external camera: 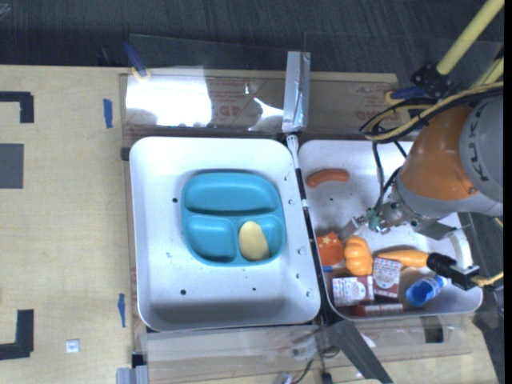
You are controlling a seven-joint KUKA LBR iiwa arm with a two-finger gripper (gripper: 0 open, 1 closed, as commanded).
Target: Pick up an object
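The gripper (pixel 374 221) hung over the right bin (pixel 364 160), grip state unreadable; it needed centring over the small orange pumpkin (pixel 358 255) before descending.

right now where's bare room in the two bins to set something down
Left bin: bare floor all around the blue tray, widest along the near wall; the tray's two other compartments beside the yellow fruit. Right bin: a patch around the sausage. Crowded: the near end with the bottles, and under the arm.
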